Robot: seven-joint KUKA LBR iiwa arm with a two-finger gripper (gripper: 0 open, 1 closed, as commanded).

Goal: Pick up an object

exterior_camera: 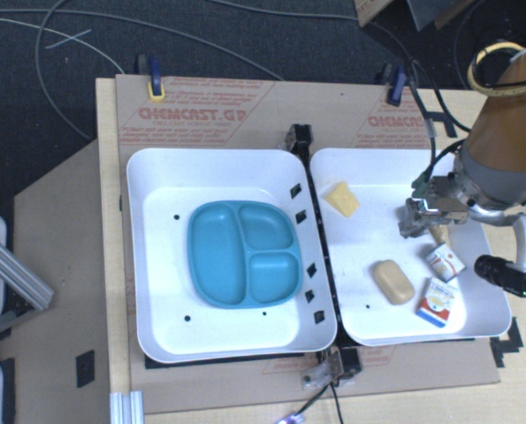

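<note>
Your gripper (424,215) sits low over the right bin (360,321), coming in from the right side of the camera view under the grey arm (501,162) with its orange band. You cannot tell from this angle whether it is parted or closed; the metal parts blur together and nothing shows clearly gripped there.

Just below the gripper and slightly right of it lies a small white carton (444,261) with a reddish mark, tilted. Further down past that carton rests a flat white box (436,303) with red and blue print, near the bin's lower edge. Below and to the left of the gripper you see a tan oval block (392,282), apart from both cartons. To the gripper's left, a little higher, lies a pale yellow wedge (340,199), well apart from the others.

Far to the gripper's left, across the divider, the left bin (156,237) bears a blue compartment plate (243,253) lying flat near its middle.
</note>
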